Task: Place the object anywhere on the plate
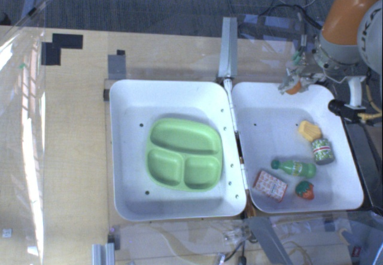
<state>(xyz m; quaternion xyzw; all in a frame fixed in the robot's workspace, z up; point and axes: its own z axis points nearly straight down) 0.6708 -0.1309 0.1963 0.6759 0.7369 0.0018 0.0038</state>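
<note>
Green three-compartment plastic plate (183, 161): it lies flat in the middle of the left white bin (125, 138), all three wells bare, so any well will serve as a landing place.

Candidate objects: all rest on the floor of the right white bin (263, 108), toward its near right part and well apart from the plate. They are a yellow wedge-shaped block (309, 130); just below it a small grey can with a red-and-green label (322, 151); a green plastic bottle (295, 168) lying on its side; a red-and-white patterned carton (270, 185) lying flat; and a red strawberry-like toy (305, 190) near the front wall. Nothing yet sits on the plate, so I judge the task to be at its start.

My gripper (294, 83): it hangs over the far rim of the right bin, below my orange wrist band, away from every object. A small orange-brown patch shows at its tip; it may be part of the gripper or something caught there, and the view is too blurred to say. Whether I am clenched or released, I cannot tell.

Next move, as a judgement: I must come forward over the cluster before any transfer across the divider (234, 138).
</note>
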